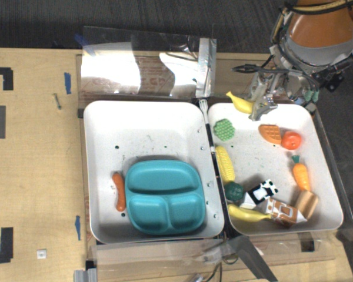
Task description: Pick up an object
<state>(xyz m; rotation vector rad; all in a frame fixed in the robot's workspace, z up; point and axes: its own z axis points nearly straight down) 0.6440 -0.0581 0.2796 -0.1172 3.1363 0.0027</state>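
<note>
Two white bins sit side by side on the tabletop. The pincer [263,106] hangs above the far edge of the right bin [326,157], just beside a yellow banana [240,103]; whether it is spread or pressed together cannot be told, and nothing is visibly held. This looks like the approach step. Next it would need to drop squarely onto one toy, perhaps that banana or the nearby orange waffle [270,133].

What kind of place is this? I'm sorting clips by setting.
Probably a robotics lab's grasping bench: two white bins, a robot gripper over the right one, toy food such as a carrot, and a teal divided tray.
</note>
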